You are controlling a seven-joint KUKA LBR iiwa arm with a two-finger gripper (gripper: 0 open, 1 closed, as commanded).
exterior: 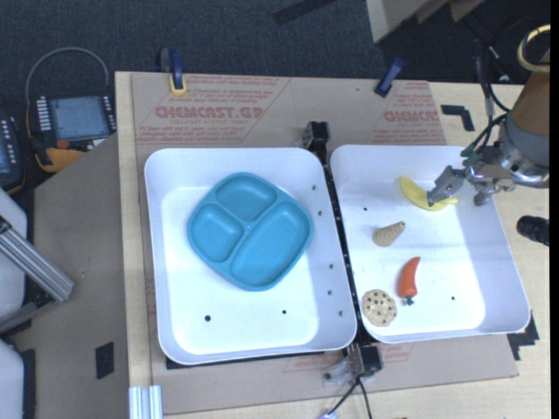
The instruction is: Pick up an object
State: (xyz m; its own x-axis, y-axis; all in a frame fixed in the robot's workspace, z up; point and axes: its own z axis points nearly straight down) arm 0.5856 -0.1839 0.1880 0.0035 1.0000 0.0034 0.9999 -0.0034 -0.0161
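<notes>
While claw [463, 186] hovers open, one banana [419, 195], one cone [389, 232], one carrot [409, 278], one cookie [379, 306].

The bench top [262, 112] is brown board printed with red lettering. Dark blue-grey carpet [227, 16] lies beyond its far edge. Left of the bench, a handheld control pendant [74, 116] with a lit screen rests on the floor, ringed by a looped cable. An aluminium rail [35, 260] lies nearer, left of the bench.
</notes>
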